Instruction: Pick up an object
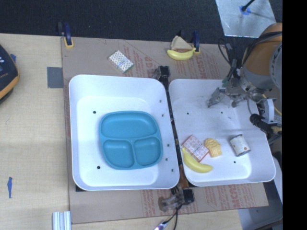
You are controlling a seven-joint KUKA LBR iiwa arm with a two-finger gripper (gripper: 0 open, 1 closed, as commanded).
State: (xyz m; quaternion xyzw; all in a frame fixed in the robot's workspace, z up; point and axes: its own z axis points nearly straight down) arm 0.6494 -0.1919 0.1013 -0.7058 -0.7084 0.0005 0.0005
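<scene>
Gripper (221, 97): fingers spread, nothing between them, above right bin (192, 92).
Arm: cut off at right.
Banana (194, 162): partly under packet (195, 147).

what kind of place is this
Most likely a robotics lab bench for pick-up trials: a grey arm's two-finger gripper over two shallow white plastic bins, toy food such as a yellow plastic banana, and cardboard clamped to the wooden bench.

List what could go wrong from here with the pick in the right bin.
1. The banana, patterned packet and yellow corn-like piece lie touching, so a grasp there may catch two things or push them apart.
2. The small can lies on its side and may roll from a touch.
3. The gripper hovers over bare bin floor, far from all of them.
</scene>
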